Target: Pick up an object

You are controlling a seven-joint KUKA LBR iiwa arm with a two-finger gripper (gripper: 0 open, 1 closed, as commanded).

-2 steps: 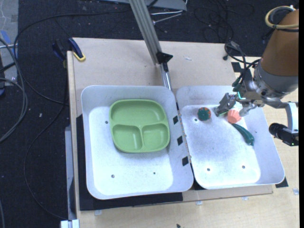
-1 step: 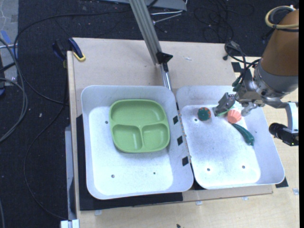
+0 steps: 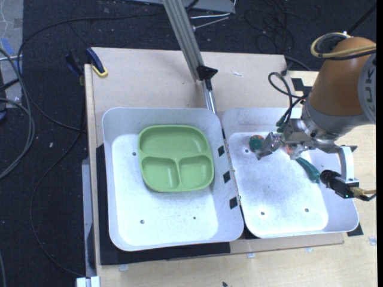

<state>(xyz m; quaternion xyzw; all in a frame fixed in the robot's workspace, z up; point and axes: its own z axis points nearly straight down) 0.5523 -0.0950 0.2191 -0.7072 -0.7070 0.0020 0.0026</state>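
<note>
Arm [image 3: 344, 82] is over the right bin [image 3: 287, 214], gripper [image 3: 270, 145] low near its upper-left area. Can't tell its opening or whether it holds anything. Small teal object [image 3: 256, 142] sits just beside it. Green-handled tool [image 3: 308, 167] lies nearby. Green divided plate [image 3: 176, 158] is in the left bin [image 3: 161, 220].

arm [image 3: 344, 82] cut off at right edge, teal object [image 3: 309, 167] partly hidden beneath it
</note>
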